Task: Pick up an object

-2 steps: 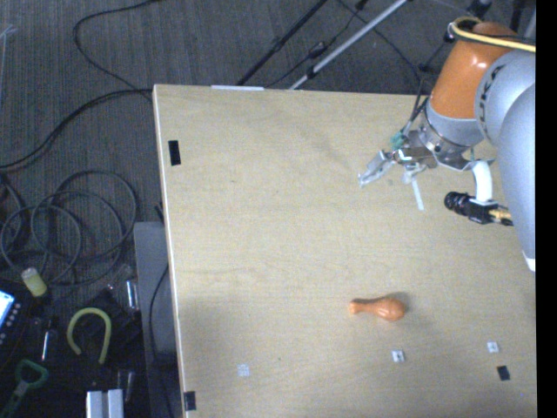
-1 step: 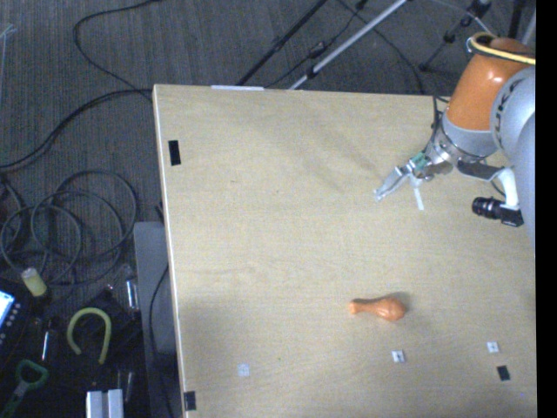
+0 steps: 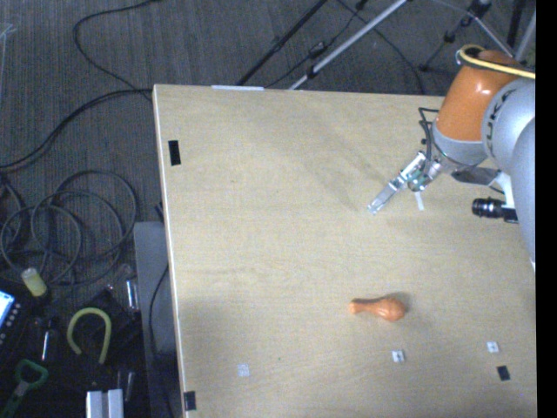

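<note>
Dark, seemingly carpeted floor (image 3: pixel 78 59), cables (image 3: pixel 61 216).

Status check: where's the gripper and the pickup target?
Gripper above the wooden bench, holding nothing. Orange pear-shaped object lying nearer the camera, untouched. Nothing between them.

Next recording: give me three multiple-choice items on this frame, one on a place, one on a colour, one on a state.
1. Where does the tool sit relative to the object?
A. Above it in the view
B. Below it
C. Far left of it

2. What colour is the object?
A. Blue
B. Orange
C. Green

3. What state is the object in?
A. Lifted by the tool
B. Lying on the bench
C. Hanging off the bench edge

Answers: 1 A, the tool is higher in the view; 2 B, it looks orange; 3 B, it rests on the bench, apart from the tool.
</note>
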